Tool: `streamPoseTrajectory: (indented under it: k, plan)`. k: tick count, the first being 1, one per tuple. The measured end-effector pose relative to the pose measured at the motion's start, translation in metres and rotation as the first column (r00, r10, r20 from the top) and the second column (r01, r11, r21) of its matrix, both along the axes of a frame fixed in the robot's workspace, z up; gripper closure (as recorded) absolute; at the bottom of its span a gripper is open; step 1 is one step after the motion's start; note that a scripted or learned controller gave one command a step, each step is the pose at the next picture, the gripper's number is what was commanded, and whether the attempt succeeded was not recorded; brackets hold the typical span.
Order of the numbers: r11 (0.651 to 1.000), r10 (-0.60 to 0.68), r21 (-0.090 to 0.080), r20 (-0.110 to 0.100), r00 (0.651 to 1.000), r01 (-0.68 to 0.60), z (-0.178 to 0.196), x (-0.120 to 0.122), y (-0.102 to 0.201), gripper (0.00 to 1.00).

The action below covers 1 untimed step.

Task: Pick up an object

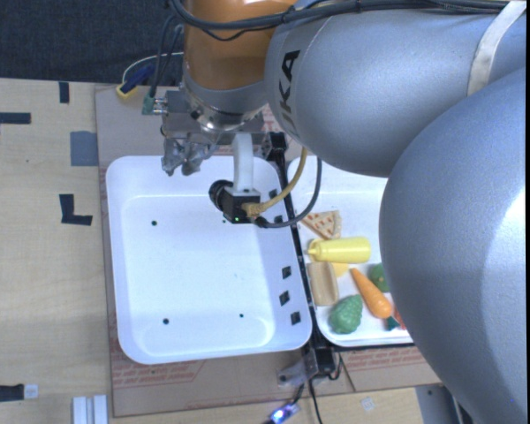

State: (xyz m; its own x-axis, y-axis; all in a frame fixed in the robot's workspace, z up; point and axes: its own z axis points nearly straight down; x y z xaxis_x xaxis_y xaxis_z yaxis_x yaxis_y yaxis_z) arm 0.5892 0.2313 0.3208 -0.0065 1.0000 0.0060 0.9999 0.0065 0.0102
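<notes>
My gripper hangs over the far left corner of the left white bin, its two fingertips slightly apart with nothing between them. The objects lie in the right bin, partly hidden by my arm: a yellow cylinder-like piece, an orange carrot, a green leafy lump, a tan wedge and a beige block. All of them are well to the right of the gripper.
The rim shared by the two bins runs between the gripper and the objects. A small green piece sits beside the carrot. Brown cardboard and a wooden bench top lie to the left.
</notes>
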Motion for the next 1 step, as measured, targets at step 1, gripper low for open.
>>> streamPoseTrajectory:
  k: [1]
  plan:
    - [1.000,-0.005,-0.010,-0.021,1.000,0.005,-0.0787,-0.0325,0.0015,1.00]
